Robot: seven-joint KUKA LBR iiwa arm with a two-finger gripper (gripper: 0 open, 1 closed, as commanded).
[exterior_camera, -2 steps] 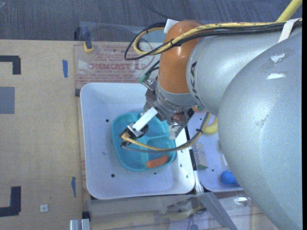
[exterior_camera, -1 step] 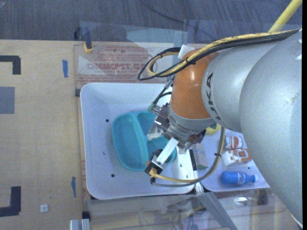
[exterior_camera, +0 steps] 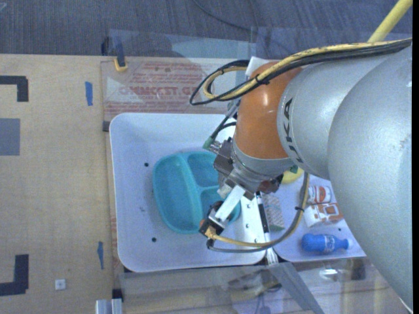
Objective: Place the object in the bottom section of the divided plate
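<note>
A teal divided plate lies in the left white bin, with its right side hidden under the arm. My gripper hangs below the orange-banded wrist, just right of the plate's right edge and over the strip between the two bins. The wrist covers most of it. No object shows in the plate's visible sections. A bit of a yellow object peeks out beside the wrist.
The right bin holds a white and red carton and a blue bottle. The bulky grey arm covers most of that bin. Bare wooden bench lies to the left of the bins.
</note>
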